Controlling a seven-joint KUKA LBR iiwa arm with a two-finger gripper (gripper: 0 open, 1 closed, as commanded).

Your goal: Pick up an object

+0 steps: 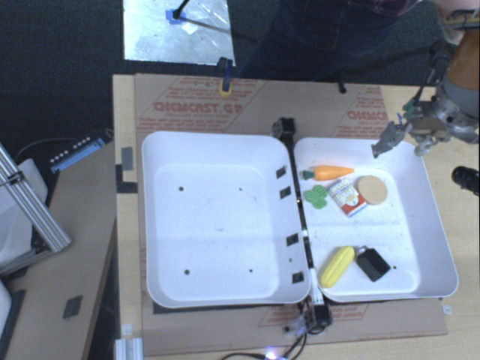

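Hand (405, 135) spread, holding nothing, above right bin's (431, 223) far edge, carrot (332, 172) (orange) lower left

smooth white plastic bins (217, 145), cardboard underlay (247, 100)

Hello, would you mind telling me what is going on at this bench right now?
A robot arm reaches in from the right, its open tool poised above the far edge of the right bin, holding nothing. In that bin lie a carrot, a green piece, a small carton, a tan disc, a yellow corn cob and a black block. Nothing is picked yet.
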